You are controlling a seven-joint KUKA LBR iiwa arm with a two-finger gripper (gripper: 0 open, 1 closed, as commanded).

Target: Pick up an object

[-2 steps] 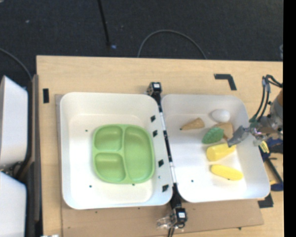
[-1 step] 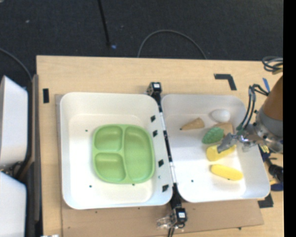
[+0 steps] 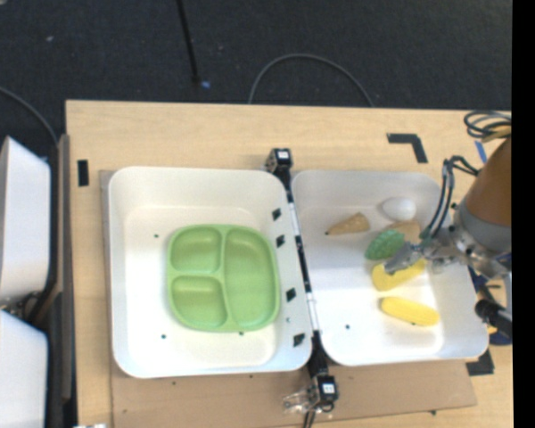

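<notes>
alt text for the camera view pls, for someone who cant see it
A grey robot arm reaches from the right into the right white bin, its gripper low over a yellow toy beside a green toy. Another yellow toy lies nearer the front. The left bin holds a green divided tray.

Two bins sit side by side on the counter (image 3: 205,132), touching along their inner edges. In the left bin (image 3: 134,346), a tray (image 3: 223,277) with three compartments lies near the middle. The right bin (image 3: 357,346) holds several things toward its right half: a wedge (image 3: 349,225) and an egg (image 3: 398,209) at the back, the egg right of the wedge; a leaf-shaped piece (image 3: 382,243) just in front of them; a block (image 3: 394,276) touching its front edge; and a corn cob (image 3: 409,311) nearest the front. The arm (image 3: 489,205) reaches in over the right bin's right rim, with the end effector (image 3: 405,259) over the leaf-shaped piece and the block.
</notes>
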